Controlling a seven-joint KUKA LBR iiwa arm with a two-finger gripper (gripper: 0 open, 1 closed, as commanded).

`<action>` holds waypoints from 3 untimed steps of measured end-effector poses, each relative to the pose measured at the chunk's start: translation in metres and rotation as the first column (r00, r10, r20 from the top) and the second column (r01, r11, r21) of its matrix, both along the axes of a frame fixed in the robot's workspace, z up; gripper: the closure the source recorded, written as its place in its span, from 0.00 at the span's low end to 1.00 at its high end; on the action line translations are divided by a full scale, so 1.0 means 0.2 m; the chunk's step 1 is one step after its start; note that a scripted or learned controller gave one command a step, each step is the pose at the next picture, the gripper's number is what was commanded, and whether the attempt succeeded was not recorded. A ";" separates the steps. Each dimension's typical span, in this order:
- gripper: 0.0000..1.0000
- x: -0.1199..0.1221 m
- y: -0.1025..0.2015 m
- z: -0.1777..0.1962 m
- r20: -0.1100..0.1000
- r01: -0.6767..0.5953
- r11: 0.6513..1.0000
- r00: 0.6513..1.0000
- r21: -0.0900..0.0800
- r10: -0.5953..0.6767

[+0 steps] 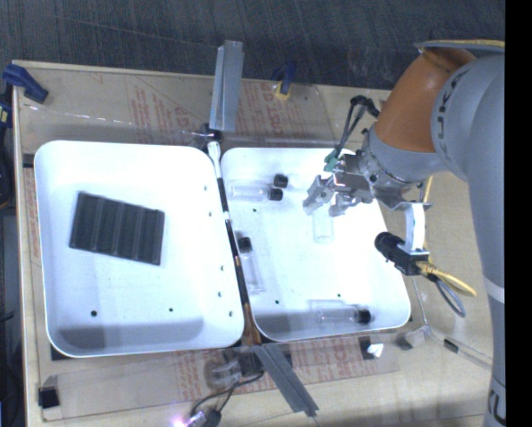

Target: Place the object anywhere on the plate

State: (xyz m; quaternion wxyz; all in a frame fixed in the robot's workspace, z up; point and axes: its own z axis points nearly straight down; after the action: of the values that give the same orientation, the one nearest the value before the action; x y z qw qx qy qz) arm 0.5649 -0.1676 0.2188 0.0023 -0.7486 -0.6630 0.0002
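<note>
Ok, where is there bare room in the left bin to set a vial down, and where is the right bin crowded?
In the left bin, bare floor lies right of and below the dark ribbed plate, toward the divider. The right bin is crowded: vials lie near its top edge, along its left wall and near its bottom edge, and the end effector hangs over the upper middle.

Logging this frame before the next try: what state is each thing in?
dark ribbed plate: flat in the left bin, bare.
top vial: lying down, right bin.
middle vial: lying by the divider.
bottom vial: lying near the front wall.
claw: above the right bin; a clear vial seems to hang beneath it.
</note>
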 end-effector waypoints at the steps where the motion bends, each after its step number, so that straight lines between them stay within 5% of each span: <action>1: 1.00 0.24 0.34 0.07 0.003 -0.197 0.980 0.980 -0.003 0.197; 2: 1.00 0.46 0.99 0.05 0.000 -0.009 1.000 1.000 -0.003 0.009; 3: 1.00 0.17 1.29 0.11 -0.005 0.203 0.979 0.979 -0.005 -0.203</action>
State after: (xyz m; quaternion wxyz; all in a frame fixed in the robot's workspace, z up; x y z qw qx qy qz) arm 0.5983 0.0909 0.2407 0.0025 -0.8122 -0.5833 0.0032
